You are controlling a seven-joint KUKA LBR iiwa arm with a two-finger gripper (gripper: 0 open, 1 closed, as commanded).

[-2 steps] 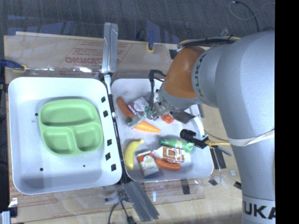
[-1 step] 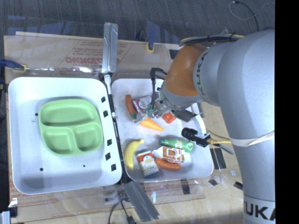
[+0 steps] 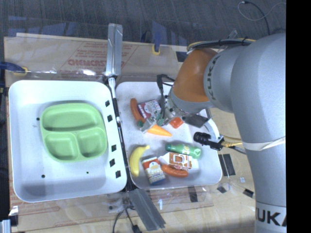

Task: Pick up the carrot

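I have the arm (image 3: 228, 76) reaching in over the right bin (image 3: 206, 178), its wrist low above that bin's far half, which I take as lining up on the carrot (image 3: 159, 129). The carrot lies near the middle of the right bin, an orange wedge just beside the hand (image 3: 165, 114) on its near side; I can't say whether they touch. The hand sits in the wrist's shadow and I cannot tell how it is set, and I see nothing caught in it.

Counting the right bin: one carrot, one banana (image 3: 136, 158) by the near-left corner, one green bottle (image 3: 183, 150), two small cartons (image 3: 154, 170) toward the near edge, two sausages, one at the far-left (image 3: 135, 109) and one near the near edge (image 3: 174, 170), plus a crumpled packet (image 3: 148, 108) right by the hand. That crowding is why I judge the approach tight. The left bin (image 3: 19, 144) carries one green divided tray (image 3: 74, 131), roughly centred, well apart from the work.
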